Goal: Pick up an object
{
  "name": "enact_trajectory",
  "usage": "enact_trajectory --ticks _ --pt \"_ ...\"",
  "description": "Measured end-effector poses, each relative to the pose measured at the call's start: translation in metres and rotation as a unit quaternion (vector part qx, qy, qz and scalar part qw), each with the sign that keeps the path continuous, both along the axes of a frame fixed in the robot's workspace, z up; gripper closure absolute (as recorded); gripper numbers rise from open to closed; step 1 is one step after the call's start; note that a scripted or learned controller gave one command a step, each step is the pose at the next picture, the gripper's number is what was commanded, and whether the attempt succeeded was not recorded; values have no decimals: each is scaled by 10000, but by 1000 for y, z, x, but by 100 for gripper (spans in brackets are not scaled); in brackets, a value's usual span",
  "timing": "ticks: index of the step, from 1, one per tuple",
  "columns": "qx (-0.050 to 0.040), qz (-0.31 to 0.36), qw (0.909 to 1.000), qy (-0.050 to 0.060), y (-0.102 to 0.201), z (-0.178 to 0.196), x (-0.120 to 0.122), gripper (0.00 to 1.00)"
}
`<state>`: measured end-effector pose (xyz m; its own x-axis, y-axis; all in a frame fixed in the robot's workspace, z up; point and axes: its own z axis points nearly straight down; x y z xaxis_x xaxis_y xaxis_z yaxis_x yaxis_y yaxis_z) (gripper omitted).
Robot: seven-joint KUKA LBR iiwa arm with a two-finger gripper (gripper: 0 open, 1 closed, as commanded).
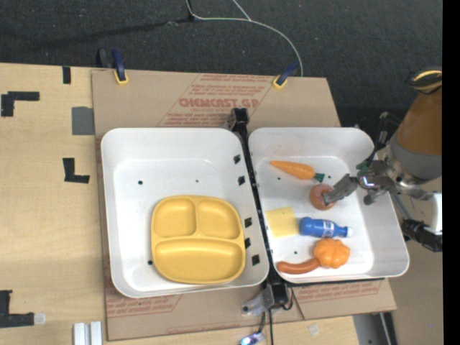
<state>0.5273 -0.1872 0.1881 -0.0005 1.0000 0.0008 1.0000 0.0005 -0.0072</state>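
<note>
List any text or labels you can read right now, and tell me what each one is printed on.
"CHEMCAST GP": red print on the brown board under the two white bins, near its back edge.
Smaller red print beside and below it: too blurred to read.
Red print on the board's front edge: too small to read.
Blue bottle: no label can be read.

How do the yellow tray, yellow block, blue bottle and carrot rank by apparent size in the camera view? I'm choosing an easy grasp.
1. yellow tray, by far the largest.
2. carrot and blue bottle: similar length, too close to rank.
3. yellow block: shorter but squarer, so only loosely last.
</note>
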Motion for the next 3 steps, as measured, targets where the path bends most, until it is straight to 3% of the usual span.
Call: enact_trajectory --ticks 1,2,3 --pt "1 -1 10000 -3 0 -65 0 0" --pt "-13 2 10000 -32 1 -105 0 0" --pt "-22 2 10000 -50 0 -92 1 100"
